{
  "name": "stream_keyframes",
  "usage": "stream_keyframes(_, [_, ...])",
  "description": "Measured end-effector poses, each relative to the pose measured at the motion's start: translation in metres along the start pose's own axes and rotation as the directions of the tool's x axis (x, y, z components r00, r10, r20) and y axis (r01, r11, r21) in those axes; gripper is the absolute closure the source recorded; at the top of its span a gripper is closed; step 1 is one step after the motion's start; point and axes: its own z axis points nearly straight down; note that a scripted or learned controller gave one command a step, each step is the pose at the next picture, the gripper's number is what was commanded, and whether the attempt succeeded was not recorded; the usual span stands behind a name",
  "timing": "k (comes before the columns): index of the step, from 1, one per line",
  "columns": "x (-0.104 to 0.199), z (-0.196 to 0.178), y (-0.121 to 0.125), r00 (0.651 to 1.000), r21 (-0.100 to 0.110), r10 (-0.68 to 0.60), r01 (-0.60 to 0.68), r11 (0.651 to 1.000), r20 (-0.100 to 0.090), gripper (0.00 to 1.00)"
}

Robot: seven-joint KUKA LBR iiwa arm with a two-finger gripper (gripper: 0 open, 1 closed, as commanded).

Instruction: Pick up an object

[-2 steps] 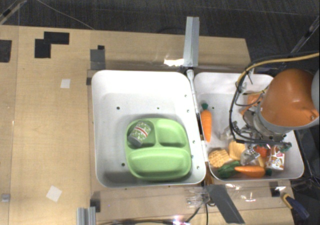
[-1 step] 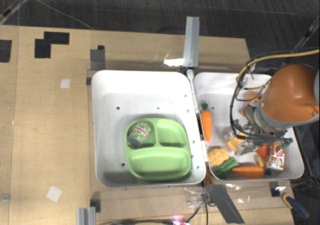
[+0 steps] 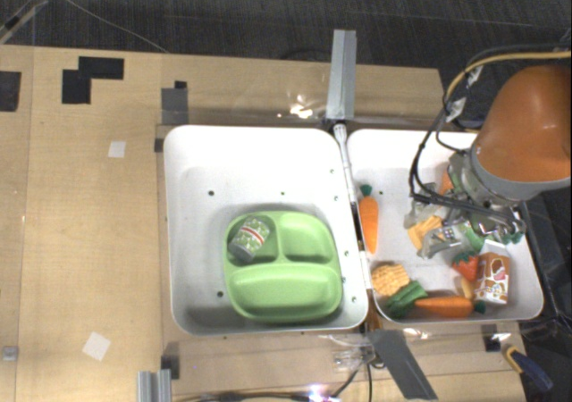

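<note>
1. Over the right bin [image 3: 533, 302], at the right of the frame, my arm [image 3: 527, 137] hangs with its orange band uppermost. My jaws sit beneath the wrist, among the toys, and I cannot tell whether they are released or clenched: the wrist hides them.
2. Nearest below me lies a small heap of play food, orange, grey and green, too tangled to name piece by piece.
3. A toy carrot [image 3: 367, 222] lies apart from it along the bin's left wall, upright in the frame, orange with a green tip. It looks light, stiff and smooth, likely slippery plastic. I would take it across the thick middle, where it is widest.
4. A second carrot [image 3: 441, 306] lies flat along the lower edge, beside a corn cob [image 3: 390, 279] and a little carton [image 3: 492, 281].
5. The left bin [image 3: 188, 213] holds a green divided tray [image 3: 295, 288] with a small can [image 3: 249, 239] in its upper left compartment.
</note>
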Motion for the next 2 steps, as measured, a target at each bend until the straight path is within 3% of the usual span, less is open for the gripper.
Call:
stream_keyframes(1, [-0.032, -0.024, 0.054, 1.0, -0.003, 0.023, -0.023, 1.0, -0.003, 1.0])
stream_keyframes(2, [-0.034, -0.013, -0.025, 0.998, 0.001, 0.062, -0.062, 0.998, -0.005, 1.0])
